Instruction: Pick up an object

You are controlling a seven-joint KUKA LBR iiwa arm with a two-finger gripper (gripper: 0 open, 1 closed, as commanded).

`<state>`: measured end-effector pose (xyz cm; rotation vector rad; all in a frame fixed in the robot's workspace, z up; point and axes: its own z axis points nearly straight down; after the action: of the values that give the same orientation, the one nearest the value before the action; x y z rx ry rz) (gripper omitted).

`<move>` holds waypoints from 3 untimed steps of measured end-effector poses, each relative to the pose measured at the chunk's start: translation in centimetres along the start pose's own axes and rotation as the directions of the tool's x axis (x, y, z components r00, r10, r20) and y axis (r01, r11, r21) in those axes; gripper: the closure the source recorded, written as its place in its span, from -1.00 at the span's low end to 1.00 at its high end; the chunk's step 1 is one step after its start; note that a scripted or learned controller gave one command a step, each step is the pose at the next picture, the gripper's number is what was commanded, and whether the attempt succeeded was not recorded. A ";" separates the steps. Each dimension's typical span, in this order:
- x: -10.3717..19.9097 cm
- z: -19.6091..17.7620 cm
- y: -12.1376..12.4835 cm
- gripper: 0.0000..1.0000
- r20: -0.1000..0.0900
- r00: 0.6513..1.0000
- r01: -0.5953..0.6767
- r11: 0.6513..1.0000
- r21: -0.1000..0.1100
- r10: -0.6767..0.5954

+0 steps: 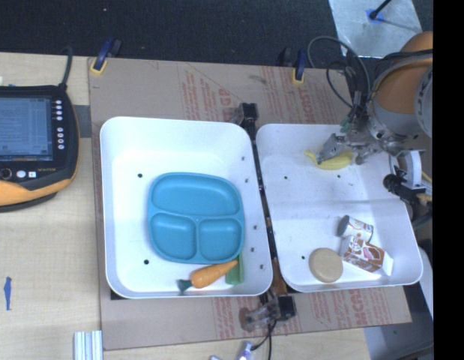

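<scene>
My gripper point(342, 150) hangs over the far part of the right bin point(306, 201), reaching in from the right. Directly under and against its tip lies a yellow banana-like object point(330, 162), partly covered by the gripper. Whether the object is gripped or only touched is unclear. Near the front of the same bin are a round tan disc point(325, 265), a red and white snack packet point(363, 249) and a small grey piece point(342, 225).
The left bin point(119, 201) holds a blue divided plate point(195, 216), with an orange carrot point(212, 274) and a green piece point(234, 271) at its front wall. A tablet pendant point(25, 137) lies on the bench at far left. Cables loop above the gripper.
</scene>
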<state>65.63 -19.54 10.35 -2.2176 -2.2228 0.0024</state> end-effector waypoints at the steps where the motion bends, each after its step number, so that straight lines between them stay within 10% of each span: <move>1: -1.7 -0.4 -5.5 -1.00 0.001 1.000 0.002 1.000 0.001 -0.002; 2: -1.7 1.1 -0.7 -1.00 0.000 1.000 0.001 1.000 0.001 -0.001; 3: -1.7 -3.5 -7.4 -1.00 0.001 1.000 0.001 1.000 0.000 -0.001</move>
<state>58.27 -21.23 13.92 -2.2165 -2.2249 0.0037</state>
